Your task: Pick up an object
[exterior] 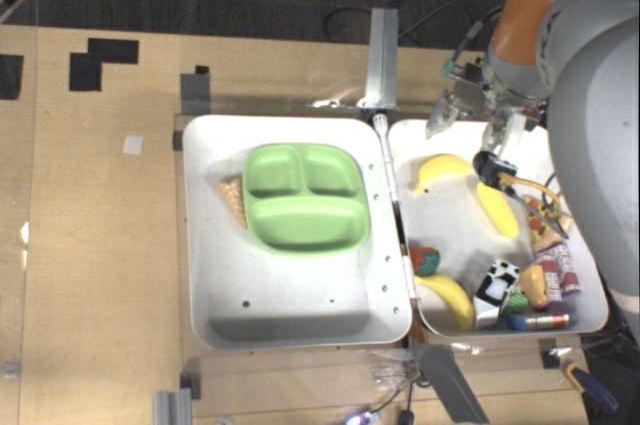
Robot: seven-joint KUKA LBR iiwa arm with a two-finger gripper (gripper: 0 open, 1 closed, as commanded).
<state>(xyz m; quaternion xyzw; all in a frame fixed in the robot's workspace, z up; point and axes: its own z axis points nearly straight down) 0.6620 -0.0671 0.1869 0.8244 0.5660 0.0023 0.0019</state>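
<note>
the right bin (pixel 440 138) is crowded: a banana (pixel 487 188) lies near its far wall, a second banana (pixel 449 298) at its near edge, with a black-and-white cube (pixel 495 282) and small toys (pixel 545 278) packed beside that one, while the left bin (pixel 215 243) holds a green tray (pixel 303 196). the gripper (pixel 470 128) hangs over the right bin's far wall, just above the first banana, fingers apart with nothing between them.
</note>
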